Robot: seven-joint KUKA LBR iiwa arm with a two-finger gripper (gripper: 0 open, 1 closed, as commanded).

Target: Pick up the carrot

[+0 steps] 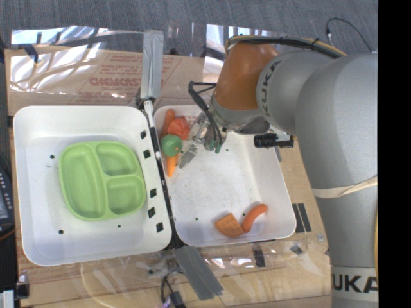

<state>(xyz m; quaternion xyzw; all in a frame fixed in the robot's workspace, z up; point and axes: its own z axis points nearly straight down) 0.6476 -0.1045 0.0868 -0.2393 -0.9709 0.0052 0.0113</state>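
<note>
The right bin's [282,191] centre is left open; its upper-left corner is crowded by piled toy food [173,140].

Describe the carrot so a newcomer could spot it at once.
Look in the right bin, at its left wall beside the divider. The carrot is the small orange taper pointing down, just below a green round piece, slimmer than the orange items at the bin's near edge.

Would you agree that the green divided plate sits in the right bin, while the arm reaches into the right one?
Not quite: the camera view shows the green divided plate in the left bin, not the right. The arm does reach into the right bin, its gripper near the toy vegetables.
</note>
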